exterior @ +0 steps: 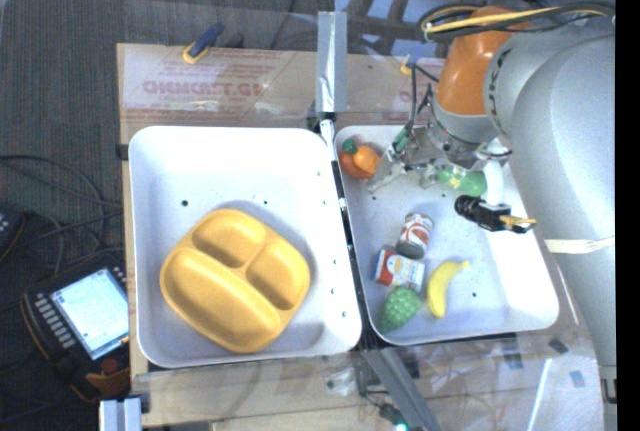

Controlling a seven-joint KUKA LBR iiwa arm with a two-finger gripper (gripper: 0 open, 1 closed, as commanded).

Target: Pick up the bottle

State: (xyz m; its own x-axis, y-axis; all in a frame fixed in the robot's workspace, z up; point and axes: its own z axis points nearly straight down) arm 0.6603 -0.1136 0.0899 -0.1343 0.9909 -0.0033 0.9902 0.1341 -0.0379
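Note:
The bottle is small and green, and lies near the back of the right bin, partly under the wrist. My gripper hangs low over the back of that bin, just left of the bottle and right of an orange fruit. The arm's grey body and orange band cover the bin's back right corner and hide part of the bottle. I cannot tell whether the gripper touches the bottle.
Further forward in the right bin lie two red and white cans, a yellow banana and a green knobbly fruit. The left bin holds a yellow divided plate. A raised wall separates the two bins.

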